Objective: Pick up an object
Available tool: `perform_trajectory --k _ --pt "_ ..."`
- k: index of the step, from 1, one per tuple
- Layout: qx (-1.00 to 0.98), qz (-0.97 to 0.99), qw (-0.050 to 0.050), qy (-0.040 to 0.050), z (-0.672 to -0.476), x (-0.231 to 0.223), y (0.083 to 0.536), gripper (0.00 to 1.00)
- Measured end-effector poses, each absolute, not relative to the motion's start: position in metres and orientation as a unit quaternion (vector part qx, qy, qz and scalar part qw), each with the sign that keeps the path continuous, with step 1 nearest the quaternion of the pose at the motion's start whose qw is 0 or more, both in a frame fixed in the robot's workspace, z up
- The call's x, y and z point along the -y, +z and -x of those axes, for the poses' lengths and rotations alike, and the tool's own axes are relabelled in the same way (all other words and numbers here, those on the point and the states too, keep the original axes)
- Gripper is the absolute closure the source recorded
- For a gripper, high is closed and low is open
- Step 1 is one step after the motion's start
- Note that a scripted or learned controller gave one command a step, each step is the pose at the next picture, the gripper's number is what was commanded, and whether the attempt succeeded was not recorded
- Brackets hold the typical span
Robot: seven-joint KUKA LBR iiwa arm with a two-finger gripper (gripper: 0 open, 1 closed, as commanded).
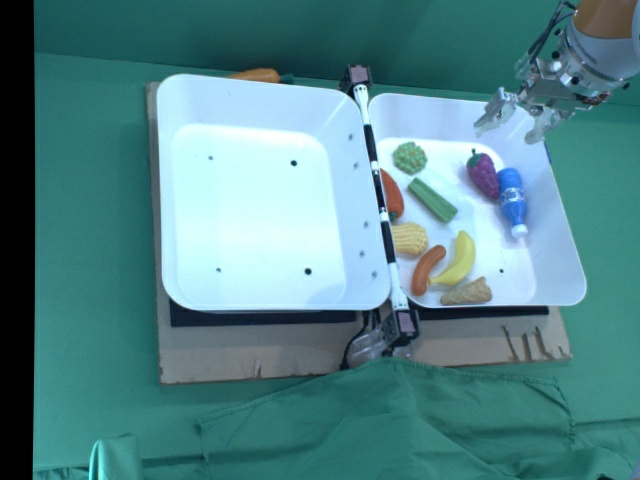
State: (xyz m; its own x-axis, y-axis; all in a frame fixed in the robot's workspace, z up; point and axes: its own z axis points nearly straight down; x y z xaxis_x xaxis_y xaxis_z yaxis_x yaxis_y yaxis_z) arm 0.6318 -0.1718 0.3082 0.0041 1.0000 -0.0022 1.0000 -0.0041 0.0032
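Note:
The right bin (560, 268) holds several toy foods: a green broccoli (409, 156), a green cucumber stick (432, 199), a purple eggplant (483, 174), a blue bottle (512, 200), a corn cob (408, 237), a yellow banana (458, 259), a red sausage (428, 269), a tan chip (467, 292) and a red-orange piece (392, 196) at the bin's left wall. My gripper (516, 120) hangs open above the bin's far right corner, with nothing between its fingers. It stands up and right of the eggplant and bottle.
The left bin (200, 268) lies beside the right one, with a black-and-white divider bar (377, 193) between them. An orange carrot (255, 74) rests behind the left bin. Green cloth (400, 418) is bunched at the front.

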Motion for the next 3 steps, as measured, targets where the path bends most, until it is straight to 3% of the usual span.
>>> perform_trajectory --k 1,2,3 --pt "-0.706 -0.708 -0.002 -0.0019 -0.632 0.173 0.206 0.00" --pt "-0.705 -0.709 0.006 0.0016 -0.634 0.175 0.226 1.00" --pt "-0.707 -0.708 0.006 0.0059 -0.634 0.185 0.208 1.00"
